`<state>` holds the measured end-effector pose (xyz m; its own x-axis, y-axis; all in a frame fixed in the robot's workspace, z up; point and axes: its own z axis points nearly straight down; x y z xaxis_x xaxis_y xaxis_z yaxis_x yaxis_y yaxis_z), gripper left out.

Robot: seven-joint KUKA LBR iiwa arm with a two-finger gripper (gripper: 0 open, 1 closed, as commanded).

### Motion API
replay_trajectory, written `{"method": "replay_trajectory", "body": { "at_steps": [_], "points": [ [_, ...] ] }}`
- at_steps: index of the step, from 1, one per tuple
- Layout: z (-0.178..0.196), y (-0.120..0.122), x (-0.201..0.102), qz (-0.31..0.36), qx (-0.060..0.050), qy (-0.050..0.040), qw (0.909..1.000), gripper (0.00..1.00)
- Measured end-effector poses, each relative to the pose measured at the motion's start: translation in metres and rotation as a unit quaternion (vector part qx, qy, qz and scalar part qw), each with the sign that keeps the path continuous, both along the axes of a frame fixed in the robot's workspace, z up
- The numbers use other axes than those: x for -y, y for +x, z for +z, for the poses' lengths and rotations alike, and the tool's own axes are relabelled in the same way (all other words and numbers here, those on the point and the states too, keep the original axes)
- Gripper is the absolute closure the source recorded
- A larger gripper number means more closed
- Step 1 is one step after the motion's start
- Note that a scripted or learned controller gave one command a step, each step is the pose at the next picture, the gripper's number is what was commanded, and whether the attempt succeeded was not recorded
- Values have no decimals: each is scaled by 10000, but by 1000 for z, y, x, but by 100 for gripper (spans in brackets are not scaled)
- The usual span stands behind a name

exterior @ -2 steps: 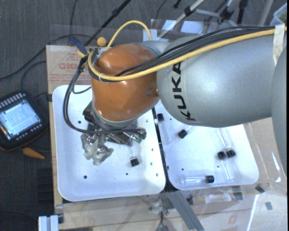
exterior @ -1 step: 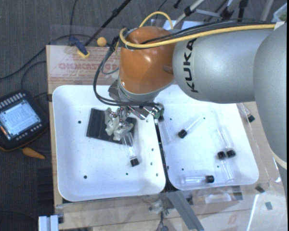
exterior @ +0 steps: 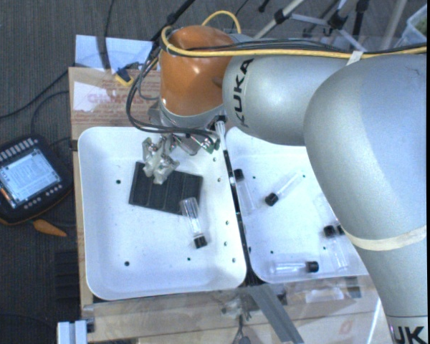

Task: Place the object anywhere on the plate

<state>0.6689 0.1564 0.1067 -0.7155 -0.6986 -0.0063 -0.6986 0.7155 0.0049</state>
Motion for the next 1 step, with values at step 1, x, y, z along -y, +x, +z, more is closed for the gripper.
{"method": "replay_trajectory", "body": {
  "at_steps": [1],
  "points": [
    [25, 0, -20, 1510, 2, -11, 9885, 100]
  ]
}}
